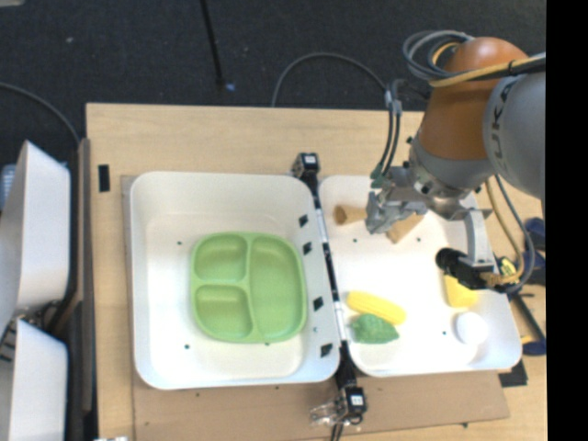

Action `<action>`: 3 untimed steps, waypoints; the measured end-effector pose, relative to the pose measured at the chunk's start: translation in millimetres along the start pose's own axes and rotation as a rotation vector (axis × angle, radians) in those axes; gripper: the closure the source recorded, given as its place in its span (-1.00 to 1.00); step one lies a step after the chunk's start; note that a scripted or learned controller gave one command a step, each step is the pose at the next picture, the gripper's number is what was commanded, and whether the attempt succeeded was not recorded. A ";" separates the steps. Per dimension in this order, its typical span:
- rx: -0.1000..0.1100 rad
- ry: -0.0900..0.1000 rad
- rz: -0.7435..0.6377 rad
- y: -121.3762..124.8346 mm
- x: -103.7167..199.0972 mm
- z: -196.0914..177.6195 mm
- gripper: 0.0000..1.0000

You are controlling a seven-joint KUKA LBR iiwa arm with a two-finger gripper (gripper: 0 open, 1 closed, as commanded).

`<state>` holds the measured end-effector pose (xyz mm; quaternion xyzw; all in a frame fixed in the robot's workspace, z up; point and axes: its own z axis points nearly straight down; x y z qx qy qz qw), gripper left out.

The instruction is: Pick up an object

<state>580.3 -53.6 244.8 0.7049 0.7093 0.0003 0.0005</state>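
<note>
On the bench: (110,136) pale wood; two white bins side by side.
Arm: (469,108) grey with orange band, enters from 3 o'clock, hangs over the right bin's 12 o'clock end.
Left bin: (152,338) holds a green divided plate (248,286) near its centre.
Right bin: (496,361) holds the loose objects.
Gripper: (390,217) low over the 11 o'clock part of the right bin; grip state cannot tell.
Tan block: (401,231) just beside the gripper, at its 5 o'clock.
Yellow banana-like piece: (375,307) at 7 o'clock in the right bin, touching a green leafy piece (373,330).
Small brown piece: (341,215) at 9 o'clock of the gripper.
</note>
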 end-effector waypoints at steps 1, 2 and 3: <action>-0.002 0.001 0.000 25.5 39.4 -7.8 1.00; -0.002 0.000 -0.001 57.9 93.1 -6.5 1.00; -0.001 0.000 0.001 82.0 128.2 4.8 1.00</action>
